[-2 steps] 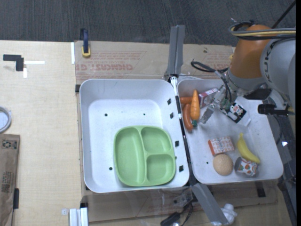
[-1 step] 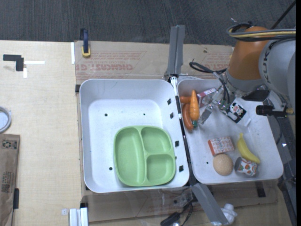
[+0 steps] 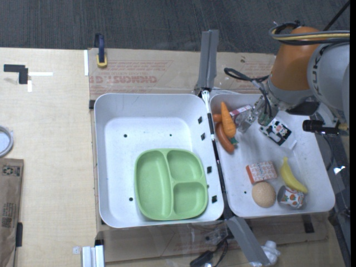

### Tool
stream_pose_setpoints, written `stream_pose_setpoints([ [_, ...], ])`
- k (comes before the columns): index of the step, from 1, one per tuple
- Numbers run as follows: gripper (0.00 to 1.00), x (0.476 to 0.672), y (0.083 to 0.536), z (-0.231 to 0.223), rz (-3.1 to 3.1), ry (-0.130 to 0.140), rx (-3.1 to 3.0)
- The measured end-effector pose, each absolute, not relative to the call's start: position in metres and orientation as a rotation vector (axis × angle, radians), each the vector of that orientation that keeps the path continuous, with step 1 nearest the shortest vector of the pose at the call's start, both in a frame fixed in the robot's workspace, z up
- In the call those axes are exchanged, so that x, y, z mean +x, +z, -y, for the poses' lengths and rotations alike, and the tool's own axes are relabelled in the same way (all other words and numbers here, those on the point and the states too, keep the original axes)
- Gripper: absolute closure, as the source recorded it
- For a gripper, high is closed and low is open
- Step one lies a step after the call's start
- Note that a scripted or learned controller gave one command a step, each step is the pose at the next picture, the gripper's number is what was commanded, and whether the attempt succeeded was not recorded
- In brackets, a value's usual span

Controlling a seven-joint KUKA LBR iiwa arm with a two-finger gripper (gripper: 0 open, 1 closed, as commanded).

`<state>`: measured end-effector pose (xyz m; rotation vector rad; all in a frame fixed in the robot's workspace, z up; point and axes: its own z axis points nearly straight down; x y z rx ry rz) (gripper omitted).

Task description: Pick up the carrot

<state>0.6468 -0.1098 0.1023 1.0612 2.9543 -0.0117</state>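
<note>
Carrot (image 3: 225,119): right bin (image 3: 311,202), far left corner, beside sausage (image 3: 222,138).
Pincer (image 3: 248,119): just right of carrot; opening cannot be told.

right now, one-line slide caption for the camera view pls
KUKA arm's gripper hovers beside the carrot in the right bin; green divided plate sits in the left bin.

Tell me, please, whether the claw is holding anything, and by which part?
It cannot be told: the claw sits low beside the carrot, and nothing shows clearly in it.

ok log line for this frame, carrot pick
task: pick carrot | carrot: right bin, by left wall | gripper: beside carrot, not holding | status: not picked
</note>
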Motion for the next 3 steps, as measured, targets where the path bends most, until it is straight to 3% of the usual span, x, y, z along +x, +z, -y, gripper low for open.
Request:
stream_pose_setpoints([
  [1,1.00,0.585,0.192,0.074,-2.649,-0.002,1.689],
  [2,1.00,0.532,0.222,0.069,-2.253,-0.005,2.192],
  [3,1.00,0.478,0.292,0.149,-2.363,-0.003,2.069],
])
